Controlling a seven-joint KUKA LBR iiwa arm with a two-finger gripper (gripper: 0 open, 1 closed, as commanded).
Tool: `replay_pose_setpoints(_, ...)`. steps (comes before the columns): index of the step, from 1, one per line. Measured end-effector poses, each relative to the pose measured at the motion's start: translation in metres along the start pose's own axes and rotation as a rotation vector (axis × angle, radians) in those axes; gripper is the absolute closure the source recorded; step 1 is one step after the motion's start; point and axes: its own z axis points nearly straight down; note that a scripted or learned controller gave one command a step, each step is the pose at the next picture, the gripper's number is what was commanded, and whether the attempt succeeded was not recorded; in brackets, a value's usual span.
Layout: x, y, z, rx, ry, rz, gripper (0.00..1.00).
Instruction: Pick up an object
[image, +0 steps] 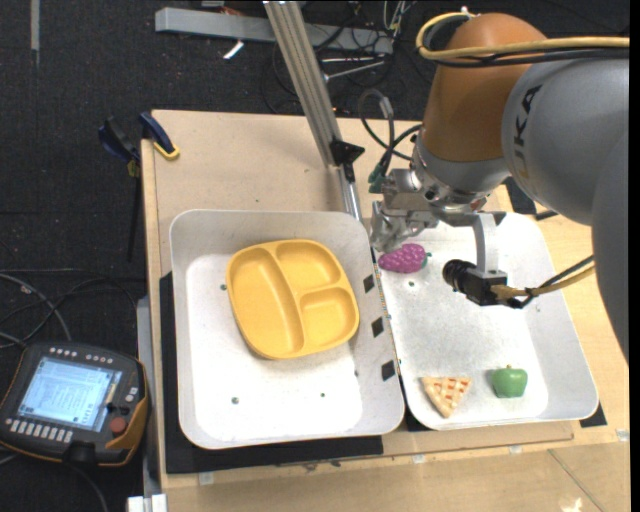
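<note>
A purple bunch of grapes (402, 258) lies near the upper left corner of the right bin (560, 330). My gripper (388, 233) hangs right above and just left of the grapes, its fingers pointing down close to the bin's left wall. A pizza slice (445, 392) and a green pepper (509, 381) rest near the right bin's front edge. I cannot make out whether anything sits between the fingers.
A yellow divided plate (293, 297) lies in the left bin (200, 400). A black camera piece (472, 280) hangs off the wrist over the right bin. A metal pole (310, 90) slants down to the bins' divider. A teach pendant (70, 400) lies left of the bench.
</note>
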Motion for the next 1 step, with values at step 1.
replay_pose_setpoints(1, 0.0468, -0.0024, 0.0212, 0.003, -0.001, 0.001, 1.00)
